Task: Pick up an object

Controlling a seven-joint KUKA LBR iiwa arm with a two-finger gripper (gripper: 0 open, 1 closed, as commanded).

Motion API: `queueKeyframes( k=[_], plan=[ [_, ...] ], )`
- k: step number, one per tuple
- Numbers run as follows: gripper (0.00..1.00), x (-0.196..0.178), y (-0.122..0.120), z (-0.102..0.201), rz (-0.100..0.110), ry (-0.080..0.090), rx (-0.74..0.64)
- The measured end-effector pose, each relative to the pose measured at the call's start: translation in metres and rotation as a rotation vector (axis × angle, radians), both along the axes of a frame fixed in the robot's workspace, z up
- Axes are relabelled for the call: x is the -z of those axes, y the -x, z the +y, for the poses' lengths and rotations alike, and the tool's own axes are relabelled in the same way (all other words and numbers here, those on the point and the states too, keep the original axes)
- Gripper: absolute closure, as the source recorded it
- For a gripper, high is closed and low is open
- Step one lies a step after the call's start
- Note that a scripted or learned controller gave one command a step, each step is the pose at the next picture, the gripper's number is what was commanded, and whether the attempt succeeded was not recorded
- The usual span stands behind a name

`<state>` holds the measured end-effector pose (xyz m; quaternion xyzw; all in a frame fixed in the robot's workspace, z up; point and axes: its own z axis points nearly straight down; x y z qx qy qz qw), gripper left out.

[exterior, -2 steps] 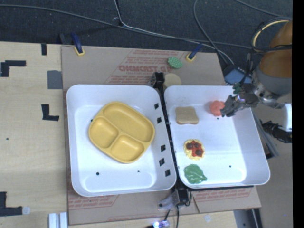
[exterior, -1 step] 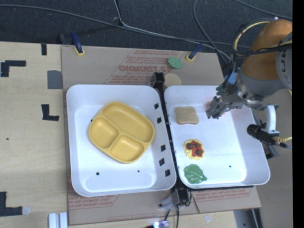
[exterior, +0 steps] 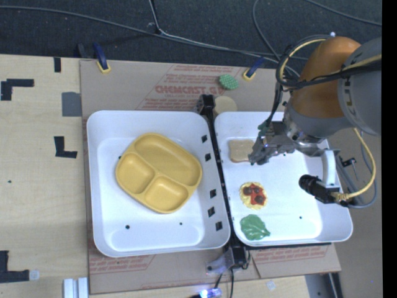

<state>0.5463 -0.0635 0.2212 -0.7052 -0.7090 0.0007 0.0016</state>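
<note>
Cardboard lies under the two white bins and bears red printing; the letters look like "CHEMGREAT", though they are too faint to read surely. One left bin holds one yellow tray with three compartments, set at a slant near its middle. One right bin sits touching the left bin along a black divider.

One grey arm with an orange band reaches over the right bin from the right. Its gripper hangs low over the far left part of the right bin, dark and pointing toward the divider. Whether the fingers are spread or pressed together I cannot tell; they blur into one dark shape.

Three small things lie in the right bin. One tan piece, like a slice of toast, lies just beside the divider, at the gripper's tip, touching or nearly so; nothing shows between the fingers. One round yellow-and-red piece lies nearer than the toast. One green lump lies nearest, by the right bin's front wall.

One green knobbly thing rests on the cardboard beyond the right bin.
</note>
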Motion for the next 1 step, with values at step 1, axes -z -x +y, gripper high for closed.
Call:
queueKeyframes(
  k=[1],
  plan=[
    [1.0,0.0101,0.0128,0.0493,0.0,0.0,0.0]
  ],
)
